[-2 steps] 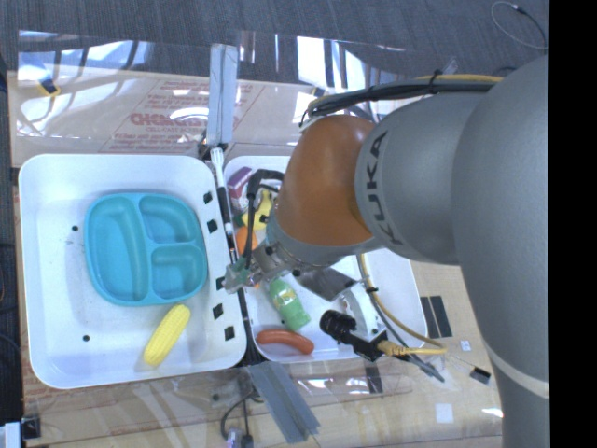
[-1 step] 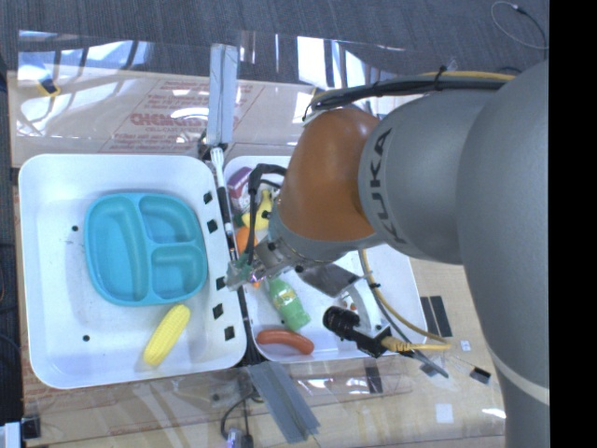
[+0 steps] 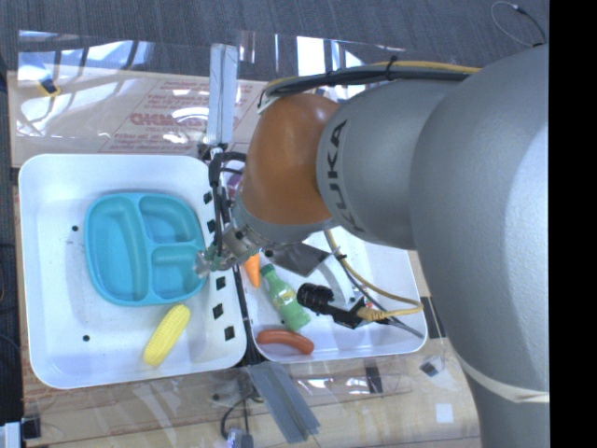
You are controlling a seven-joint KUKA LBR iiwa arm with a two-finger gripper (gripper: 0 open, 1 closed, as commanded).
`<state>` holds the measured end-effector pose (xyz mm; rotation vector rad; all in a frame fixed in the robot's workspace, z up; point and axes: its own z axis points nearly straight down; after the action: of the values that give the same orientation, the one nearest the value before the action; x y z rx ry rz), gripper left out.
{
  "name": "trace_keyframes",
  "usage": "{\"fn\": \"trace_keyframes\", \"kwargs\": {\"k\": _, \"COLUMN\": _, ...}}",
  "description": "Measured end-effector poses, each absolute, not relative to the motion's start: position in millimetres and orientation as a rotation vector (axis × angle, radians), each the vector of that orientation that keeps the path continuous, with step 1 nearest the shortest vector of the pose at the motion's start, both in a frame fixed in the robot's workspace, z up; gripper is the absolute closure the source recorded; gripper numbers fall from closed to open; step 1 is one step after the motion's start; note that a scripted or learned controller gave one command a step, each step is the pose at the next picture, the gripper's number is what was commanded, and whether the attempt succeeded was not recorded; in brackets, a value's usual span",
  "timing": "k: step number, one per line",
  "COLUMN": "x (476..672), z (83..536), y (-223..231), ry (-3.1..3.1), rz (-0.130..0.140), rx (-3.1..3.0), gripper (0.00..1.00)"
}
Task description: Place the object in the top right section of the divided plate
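Note:
A light blue divided plate [image 3: 140, 247] lies in the left bin [image 3: 47, 278], with nothing in its sections. My gripper [image 3: 215, 256] hangs low over the wall between the two bins, at the plate's right edge. The grey arm and its orange band [image 3: 284, 161] cover most of the right bin. A yellow corn cob [image 3: 166, 334] lies in the left bin below the plate. In the right bin [image 3: 396, 339] I see a green bottle [image 3: 285, 299], a small orange piece [image 3: 252, 271] and a reddish sausage [image 3: 284, 341].
A black cable plug [image 3: 328, 303] hangs from the arm over the right bin. The dividing wall [image 3: 229, 315] with black marks runs between the bins. A clear plastic sheet [image 3: 140, 101] lies behind the bins.

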<state>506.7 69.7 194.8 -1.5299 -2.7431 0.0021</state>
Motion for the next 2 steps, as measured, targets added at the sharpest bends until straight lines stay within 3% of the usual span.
{"fn": "trace_keyframes", "kwargs": {"k": 1, "x": 508.7, "z": 281.8, "y": 5.4, "ry": -2.754, "rz": -0.002, "rx": -1.517, "gripper": 1.0}}
{"fn": "trace_keyframes", "kwargs": {"k": 2, "x": 526.6, "z": 189.9, "y": 21.0, "ry": -2.777, "rz": 0.005, "rx": -1.46, "gripper": 1.0}}
